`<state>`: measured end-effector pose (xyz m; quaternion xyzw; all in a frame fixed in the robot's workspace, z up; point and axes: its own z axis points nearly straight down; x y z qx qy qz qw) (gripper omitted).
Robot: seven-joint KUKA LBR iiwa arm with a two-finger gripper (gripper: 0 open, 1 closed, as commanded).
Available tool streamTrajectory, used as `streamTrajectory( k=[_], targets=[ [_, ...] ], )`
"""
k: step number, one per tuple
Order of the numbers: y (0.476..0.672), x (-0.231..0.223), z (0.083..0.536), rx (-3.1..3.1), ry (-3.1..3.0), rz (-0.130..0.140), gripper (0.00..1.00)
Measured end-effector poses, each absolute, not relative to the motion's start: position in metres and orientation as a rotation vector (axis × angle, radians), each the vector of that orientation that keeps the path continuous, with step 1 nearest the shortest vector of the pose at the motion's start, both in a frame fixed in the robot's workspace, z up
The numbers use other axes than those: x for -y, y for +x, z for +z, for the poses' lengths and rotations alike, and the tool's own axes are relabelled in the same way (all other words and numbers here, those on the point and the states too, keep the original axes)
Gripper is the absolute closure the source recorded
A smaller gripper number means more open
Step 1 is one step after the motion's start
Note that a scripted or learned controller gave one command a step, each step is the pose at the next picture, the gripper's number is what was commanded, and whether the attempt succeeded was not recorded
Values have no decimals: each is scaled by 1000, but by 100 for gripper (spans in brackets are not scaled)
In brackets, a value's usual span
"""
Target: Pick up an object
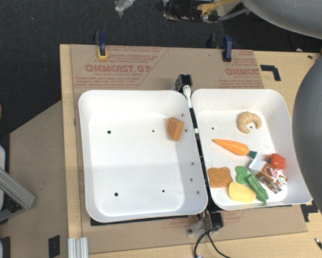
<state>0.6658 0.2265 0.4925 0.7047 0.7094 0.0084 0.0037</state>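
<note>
Arm point(290, 7) – smooth, rounded grey casing with a matte finish, seen as one large curved shell at the top right corner and a second grey curved section point(314, 128) along the right edge. The surfaces are plain, with no visible screws, seams or markings on the parts in frame. Edges of both sections are soft and out of focus – shading runs from lighter grey on the upper shell to darker grey on the lower one.
</note>
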Motion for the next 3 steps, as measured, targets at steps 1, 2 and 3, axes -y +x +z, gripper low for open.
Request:
streamTrajectory(
  k=[1, 2, 3],
  targets=[
    [666, -225, 494, -2223, 2215, 8, 100],
    [609, -222, 539, -2224, 2218, 5, 100],
    [575, -166, 536, -2217, 2227, -3, 100]
  ],
)
